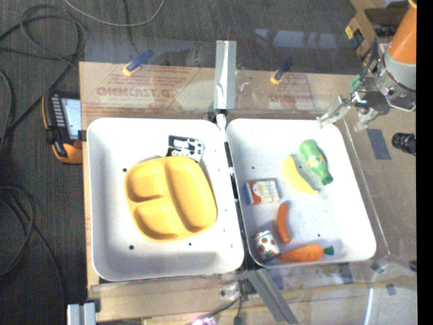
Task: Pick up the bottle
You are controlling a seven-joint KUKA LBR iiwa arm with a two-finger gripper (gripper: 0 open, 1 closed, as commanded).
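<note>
your right bin [352, 202] holds everything that matters, yellow tray [172, 198] sits in the bin left of it, green bottle [315, 161] lies in its upper part, hand [348, 112] above its top right corner, fingers apart, gripping nothing

The gripper [346, 110] hangs open at the upper right, above the right bin's [352, 202] far corner; the green bottle [315, 160] lies below it.

light: bright, even, from overhead | white bins [101, 181] near overexposed, soft shadows along inner walls | floor [34, 19] dim | glare: faint sheen on clear panel [291, 46] at top | focus: slightly soft, grainy
</note>
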